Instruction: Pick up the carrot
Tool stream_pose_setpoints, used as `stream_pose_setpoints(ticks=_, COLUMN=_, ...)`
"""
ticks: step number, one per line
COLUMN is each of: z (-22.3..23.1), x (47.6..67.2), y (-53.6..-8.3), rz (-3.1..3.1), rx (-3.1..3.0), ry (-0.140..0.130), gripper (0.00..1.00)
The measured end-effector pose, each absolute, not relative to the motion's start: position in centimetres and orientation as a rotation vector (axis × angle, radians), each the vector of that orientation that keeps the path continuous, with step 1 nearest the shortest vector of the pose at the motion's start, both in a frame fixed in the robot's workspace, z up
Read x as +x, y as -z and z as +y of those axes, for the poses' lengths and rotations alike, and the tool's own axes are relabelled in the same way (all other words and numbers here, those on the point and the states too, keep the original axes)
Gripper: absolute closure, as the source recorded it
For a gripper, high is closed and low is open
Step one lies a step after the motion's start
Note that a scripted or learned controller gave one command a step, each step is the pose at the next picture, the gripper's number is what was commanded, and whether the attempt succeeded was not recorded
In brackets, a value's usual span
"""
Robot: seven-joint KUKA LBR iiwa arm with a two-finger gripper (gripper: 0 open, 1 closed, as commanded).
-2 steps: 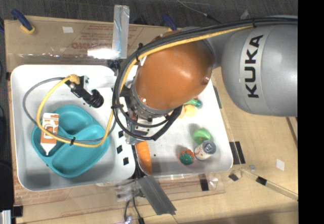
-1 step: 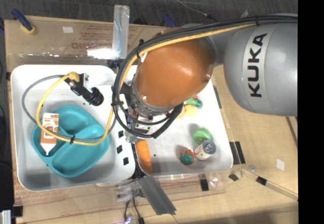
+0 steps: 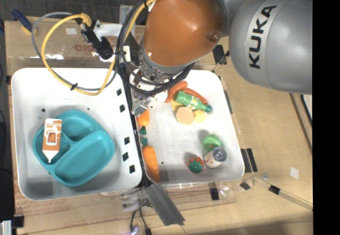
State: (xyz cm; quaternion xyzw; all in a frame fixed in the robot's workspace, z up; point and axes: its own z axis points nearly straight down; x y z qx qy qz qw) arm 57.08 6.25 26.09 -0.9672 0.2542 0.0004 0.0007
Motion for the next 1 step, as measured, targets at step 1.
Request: stream_pose_setpoints(ticks=1, z=-2.88, x=64.19, y=-22.59, rz=0.579, rx=-3.086, ry=-0.008, gripper=1.00)
